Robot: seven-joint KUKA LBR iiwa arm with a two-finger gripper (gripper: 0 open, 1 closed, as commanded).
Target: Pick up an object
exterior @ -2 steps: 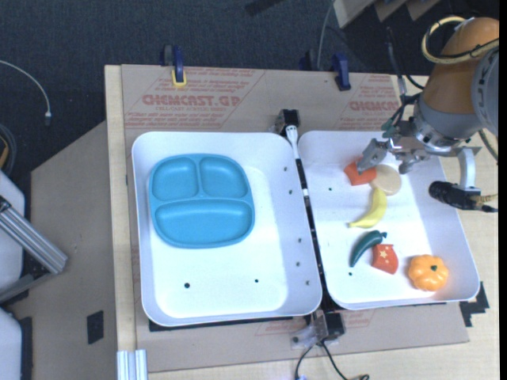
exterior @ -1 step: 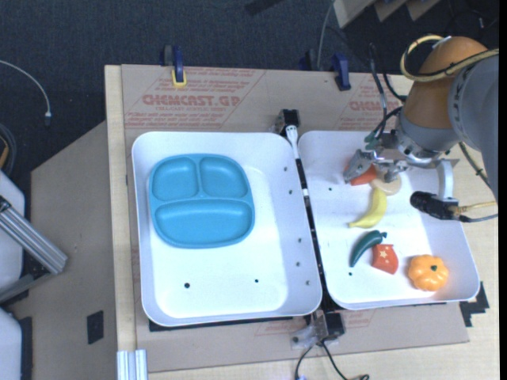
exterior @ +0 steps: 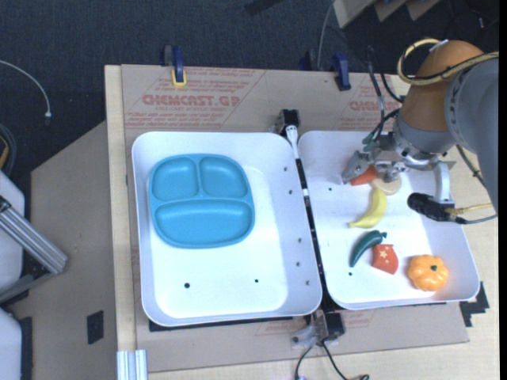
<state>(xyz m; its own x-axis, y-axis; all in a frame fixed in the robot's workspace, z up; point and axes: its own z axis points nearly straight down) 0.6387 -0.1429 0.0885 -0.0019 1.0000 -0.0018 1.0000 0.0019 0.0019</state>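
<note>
The banana (exterior: 374, 210) lies in the right bin (exterior: 451, 291), just below the gripper (exterior: 374, 170). It looks light, stiff and smooth-skinned, best pinched across its slim middle. Its long axis runs from upper right to lower left. Whether the fingers are parted or closed I cannot tell; an orange piece (exterior: 362, 178) sits beside them.
</note>
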